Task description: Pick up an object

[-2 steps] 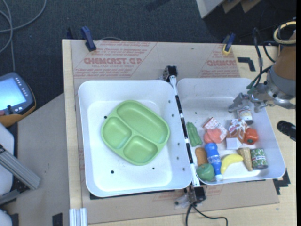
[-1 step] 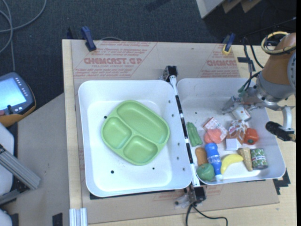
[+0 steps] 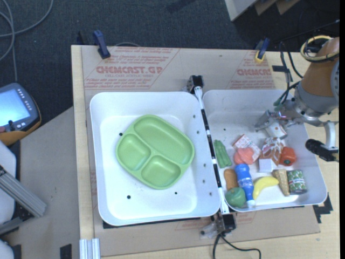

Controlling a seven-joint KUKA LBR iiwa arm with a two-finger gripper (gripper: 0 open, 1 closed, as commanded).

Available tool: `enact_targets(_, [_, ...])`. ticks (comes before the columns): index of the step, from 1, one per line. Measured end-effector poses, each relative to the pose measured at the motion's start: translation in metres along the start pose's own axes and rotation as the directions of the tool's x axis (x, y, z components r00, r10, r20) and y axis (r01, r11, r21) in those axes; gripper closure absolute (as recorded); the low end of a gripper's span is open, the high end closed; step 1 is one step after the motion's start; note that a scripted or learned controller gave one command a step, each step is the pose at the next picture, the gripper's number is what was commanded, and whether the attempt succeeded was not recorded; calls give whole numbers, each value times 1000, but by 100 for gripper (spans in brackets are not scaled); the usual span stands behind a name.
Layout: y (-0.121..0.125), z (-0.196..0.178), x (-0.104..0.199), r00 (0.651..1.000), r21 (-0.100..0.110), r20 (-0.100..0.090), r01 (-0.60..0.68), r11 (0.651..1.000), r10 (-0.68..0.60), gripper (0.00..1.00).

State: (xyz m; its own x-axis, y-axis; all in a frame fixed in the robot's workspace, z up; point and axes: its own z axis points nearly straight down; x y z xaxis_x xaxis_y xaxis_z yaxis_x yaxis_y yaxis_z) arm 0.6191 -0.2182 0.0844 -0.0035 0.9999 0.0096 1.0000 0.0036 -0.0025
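The tool (image 3: 275, 118) hovered at the upper right of the right bin (image 3: 232, 104); whether it was open or closed could not be told. Toy food lay clustered just below and left of it, a small packet (image 3: 242, 142) nearest, a banana (image 3: 265, 185) lower down. A green divided plate (image 3: 155, 151) filled the left bin (image 3: 102, 123) on the cardboard-covered worktop (image 3: 161, 66).

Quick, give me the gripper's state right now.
Gripper: over the right bin, above the toy food; open or shut cannot be told.
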Motion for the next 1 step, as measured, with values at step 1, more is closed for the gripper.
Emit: enact_targets(1, [0, -11, -4, 1000, -5, 11, -1, 1000, 2, 100])
